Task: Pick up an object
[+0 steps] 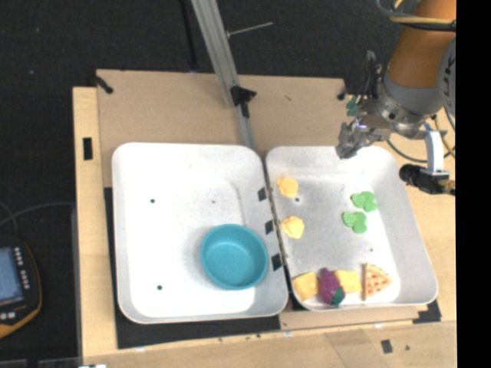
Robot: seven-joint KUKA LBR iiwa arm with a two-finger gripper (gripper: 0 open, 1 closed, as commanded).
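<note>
The gripper (350,146) hangs over the far edge of the right bin (322,167), with nothing seen between its fingers; whether they are apart or together cannot be told. In that bin, two yellow pieces (288,186) lie along the left edge, two green pieces (364,201) sit toward the right edge, and a pizza slice (374,280), a purple grape bunch (329,284) and yellow blocks (304,285) line the near edge. A blue bowl (234,256) rests in the left bin (153,175) near its near right corner.

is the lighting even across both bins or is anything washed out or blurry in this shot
Camera view: the left bin and right bin are evenly, brightly lit, their white floors nearly washed out; shadows are soft and short; the gripper looks blurred; small toys like the pizza slice are soft in detail.
</note>
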